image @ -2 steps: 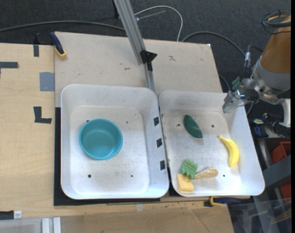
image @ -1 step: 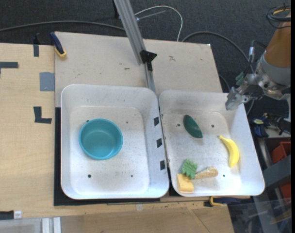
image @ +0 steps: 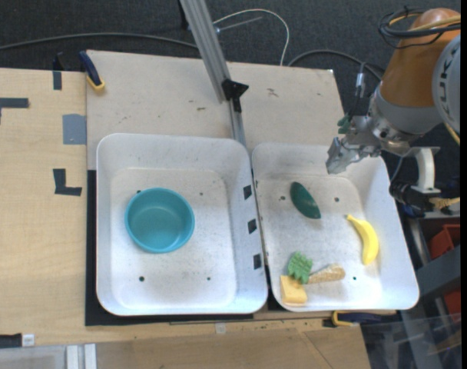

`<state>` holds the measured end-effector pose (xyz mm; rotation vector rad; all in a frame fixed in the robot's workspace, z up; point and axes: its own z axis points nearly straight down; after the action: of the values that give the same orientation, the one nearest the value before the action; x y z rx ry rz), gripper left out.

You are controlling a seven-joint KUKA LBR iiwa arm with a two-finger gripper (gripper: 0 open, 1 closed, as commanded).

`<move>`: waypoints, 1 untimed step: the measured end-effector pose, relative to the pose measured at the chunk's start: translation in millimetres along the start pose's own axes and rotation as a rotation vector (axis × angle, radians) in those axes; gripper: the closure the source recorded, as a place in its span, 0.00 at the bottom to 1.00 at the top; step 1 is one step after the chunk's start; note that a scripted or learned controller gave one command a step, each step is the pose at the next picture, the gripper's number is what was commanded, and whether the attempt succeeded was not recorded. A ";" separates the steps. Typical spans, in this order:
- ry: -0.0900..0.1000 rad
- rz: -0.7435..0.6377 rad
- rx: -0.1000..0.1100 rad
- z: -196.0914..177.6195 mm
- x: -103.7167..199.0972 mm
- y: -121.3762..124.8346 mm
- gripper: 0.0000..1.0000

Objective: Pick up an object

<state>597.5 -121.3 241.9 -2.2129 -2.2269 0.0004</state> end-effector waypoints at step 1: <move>0.001 -0.001 -0.001 -5.9 52.6 5.6 1.00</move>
<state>602.8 -68.7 247.9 -2.2121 -2.2284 -0.0017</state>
